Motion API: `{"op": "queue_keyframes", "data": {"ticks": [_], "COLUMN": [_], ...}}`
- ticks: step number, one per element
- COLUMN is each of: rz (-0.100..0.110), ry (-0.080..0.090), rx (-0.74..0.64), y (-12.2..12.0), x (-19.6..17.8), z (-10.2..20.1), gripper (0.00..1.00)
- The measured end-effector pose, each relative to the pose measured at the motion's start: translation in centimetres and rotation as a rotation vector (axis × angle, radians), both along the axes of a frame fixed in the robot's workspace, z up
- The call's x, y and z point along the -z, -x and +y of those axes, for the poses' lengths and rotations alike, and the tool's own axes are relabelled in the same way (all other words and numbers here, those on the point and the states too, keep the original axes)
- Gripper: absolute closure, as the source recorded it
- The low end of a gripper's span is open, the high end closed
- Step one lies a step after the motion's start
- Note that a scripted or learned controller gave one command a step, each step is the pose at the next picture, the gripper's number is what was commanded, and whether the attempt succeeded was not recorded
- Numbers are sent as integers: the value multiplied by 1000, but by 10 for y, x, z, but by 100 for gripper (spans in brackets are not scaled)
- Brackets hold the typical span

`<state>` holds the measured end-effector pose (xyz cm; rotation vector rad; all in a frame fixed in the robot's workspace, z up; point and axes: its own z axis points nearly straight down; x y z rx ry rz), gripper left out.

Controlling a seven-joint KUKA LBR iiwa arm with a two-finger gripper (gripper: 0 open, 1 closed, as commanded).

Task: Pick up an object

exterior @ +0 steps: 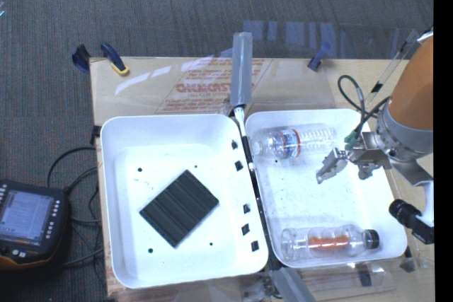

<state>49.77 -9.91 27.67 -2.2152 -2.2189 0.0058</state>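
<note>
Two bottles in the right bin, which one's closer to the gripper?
The bottle with the blue label, at the bin's far side, just left of the gripper. The other bottle, with orange contents and a black cap, lies along the near wall, farther away.

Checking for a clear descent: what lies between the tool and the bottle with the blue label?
Camera view: bare white bin floor separates the tool from the blue-labelled bottle.

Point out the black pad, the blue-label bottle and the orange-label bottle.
Black pad (pixel 180 207): camera view, left bin, middle of its ribbed top.
Blue-label bottle (pixel 287 143): camera view, right bin's far side, on the blue label.
Orange-label bottle (pixel 328 242): camera view, right bin's near side, on the orange label.
</note>
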Motion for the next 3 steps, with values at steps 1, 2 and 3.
{"op": "queue_keyframes", "data": {"ticks": [1,2,3], "rz": [0,-1,6], "ry": [0,0,-1], "rx": [-42,50,11], "y": [-65,-116,-136], "x": [58,92,158], "z": [35,38,-21], "gripper": [0,0,0]}}
